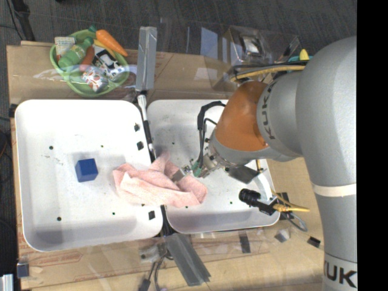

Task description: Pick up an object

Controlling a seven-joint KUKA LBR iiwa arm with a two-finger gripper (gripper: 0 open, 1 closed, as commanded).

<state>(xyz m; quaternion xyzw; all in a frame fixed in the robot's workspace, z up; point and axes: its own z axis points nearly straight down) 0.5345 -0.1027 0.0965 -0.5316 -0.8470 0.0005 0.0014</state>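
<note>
The gripper is reaching down into the right bin and touching the pink cloth; whether it is open or closed I cannot tell; the cloth is lying draped across the divide between both bins; a blue cube is sitting in the left bin.

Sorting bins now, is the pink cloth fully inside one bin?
No. The pink cloth lies crumpled across the divide, partly in each white bin.

Blue cube, pink cloth — white bins — green bowl.
</note>
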